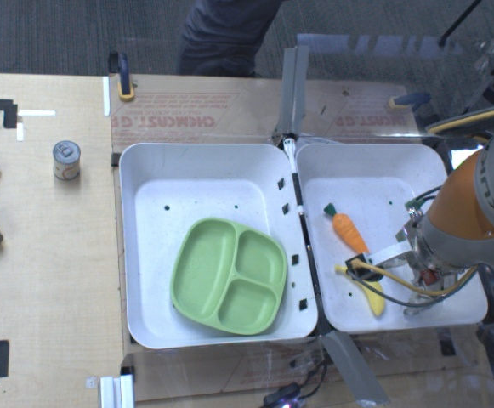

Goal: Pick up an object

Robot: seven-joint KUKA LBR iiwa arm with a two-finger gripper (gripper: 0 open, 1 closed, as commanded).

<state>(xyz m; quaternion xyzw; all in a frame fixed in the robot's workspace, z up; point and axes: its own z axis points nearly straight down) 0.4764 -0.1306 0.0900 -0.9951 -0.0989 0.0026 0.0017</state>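
Farthest from the gripper (414, 266), well off to its left on the bare wooden bench, stands a small can (66, 161), upright. Nearer, but still well apart from the gripper, the left bin (136, 228) holds a green divided plate (229, 274) lying flat, tilted a little off square. The gripper itself is over the right bin (383, 185), low in that bin's right half. Just to its left lie two small things: a toy carrot (349, 230), green tip pointing away from the gripper, and below it a yellow banana-like piece (372, 300), the closer of the two. Neither is seen in the gripper's grasp. Whether the gripper is open or closed cannot be told from this slant.
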